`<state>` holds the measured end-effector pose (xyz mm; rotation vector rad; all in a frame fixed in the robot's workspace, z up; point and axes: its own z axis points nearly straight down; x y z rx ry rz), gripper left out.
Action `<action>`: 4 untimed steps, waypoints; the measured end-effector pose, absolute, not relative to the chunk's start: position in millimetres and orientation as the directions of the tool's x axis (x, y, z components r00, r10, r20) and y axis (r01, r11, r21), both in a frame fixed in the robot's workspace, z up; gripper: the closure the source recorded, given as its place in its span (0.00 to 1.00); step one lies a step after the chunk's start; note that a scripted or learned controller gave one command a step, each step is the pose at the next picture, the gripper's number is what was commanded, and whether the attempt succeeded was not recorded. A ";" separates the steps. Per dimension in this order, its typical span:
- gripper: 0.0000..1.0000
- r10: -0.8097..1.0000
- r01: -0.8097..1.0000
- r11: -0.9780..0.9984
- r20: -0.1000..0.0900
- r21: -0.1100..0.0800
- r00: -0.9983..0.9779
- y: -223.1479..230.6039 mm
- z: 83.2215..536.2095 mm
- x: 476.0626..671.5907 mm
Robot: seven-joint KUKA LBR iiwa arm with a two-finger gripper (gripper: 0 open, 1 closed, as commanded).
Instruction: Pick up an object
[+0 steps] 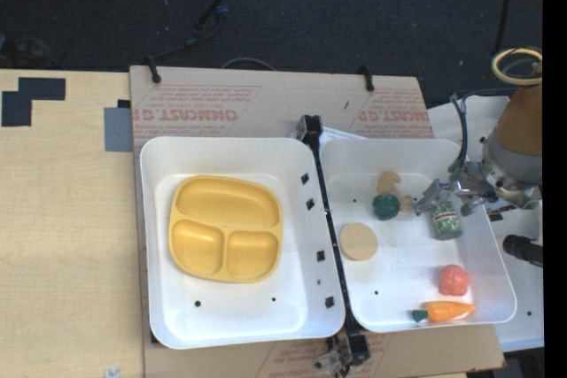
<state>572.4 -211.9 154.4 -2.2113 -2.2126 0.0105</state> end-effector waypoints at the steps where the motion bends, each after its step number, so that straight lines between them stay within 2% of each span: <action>1: 0.00 1.000 1.000 0.000 -0.011 0.005 0.000 -209.0 113.4 574.8; 2: 1.00 1.000 1.000 0.000 -0.009 0.005 0.000 -209.9 123.6 576.7; 3: 1.00 1.000 1.000 -0.001 0.001 -0.003 0.001 -208.7 177.0 568.6; 4: 1.00 1.000 1.000 0.003 0.000 -0.002 -0.003 -210.8 228.6 580.1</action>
